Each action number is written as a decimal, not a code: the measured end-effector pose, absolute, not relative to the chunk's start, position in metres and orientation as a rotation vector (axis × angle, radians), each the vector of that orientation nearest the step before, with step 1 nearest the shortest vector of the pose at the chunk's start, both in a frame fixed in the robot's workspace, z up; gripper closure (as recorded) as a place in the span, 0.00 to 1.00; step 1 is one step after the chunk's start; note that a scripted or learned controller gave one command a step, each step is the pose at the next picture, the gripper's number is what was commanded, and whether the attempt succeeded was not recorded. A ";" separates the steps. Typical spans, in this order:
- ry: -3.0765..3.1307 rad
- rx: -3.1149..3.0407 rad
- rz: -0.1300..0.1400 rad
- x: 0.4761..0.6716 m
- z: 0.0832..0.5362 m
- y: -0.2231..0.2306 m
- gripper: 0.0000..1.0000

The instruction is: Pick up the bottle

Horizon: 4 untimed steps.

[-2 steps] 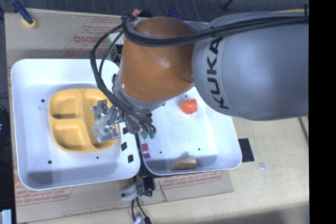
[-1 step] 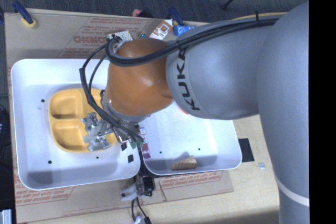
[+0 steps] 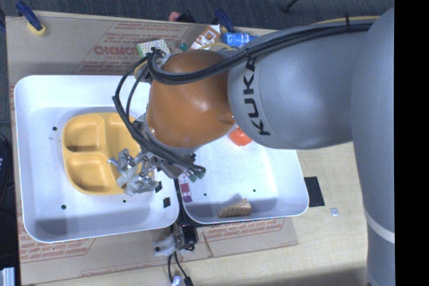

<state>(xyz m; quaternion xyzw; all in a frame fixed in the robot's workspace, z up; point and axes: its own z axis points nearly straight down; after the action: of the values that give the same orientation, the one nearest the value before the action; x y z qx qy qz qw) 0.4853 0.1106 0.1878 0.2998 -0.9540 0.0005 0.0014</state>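
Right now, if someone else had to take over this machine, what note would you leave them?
Gripper: low over the left bin, at the right edge of the yellow tray. I cannot tell whether it is open or shut, and nothing shows in its grasp.
Bottle: I cannot pick it out for sure. An orange thing peeks from under the arm in the right bin; a tan piece lies near that bin's front wall.
Done: no pick that I can see.
Left: find the bottle, grasp it, lift it.
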 end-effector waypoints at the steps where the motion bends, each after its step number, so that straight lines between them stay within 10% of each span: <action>1: -3.104 0.463 0.001 0.491 0.192 0.031 1.00; 2: -3.061 0.716 0.002 0.487 0.256 0.016 1.00; 4: -2.831 1.353 0.000 0.493 0.224 0.083 1.00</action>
<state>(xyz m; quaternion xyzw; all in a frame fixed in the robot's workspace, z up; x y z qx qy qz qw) 0.4934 0.0827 0.2244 0.4311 -0.9023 0.0000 0.0018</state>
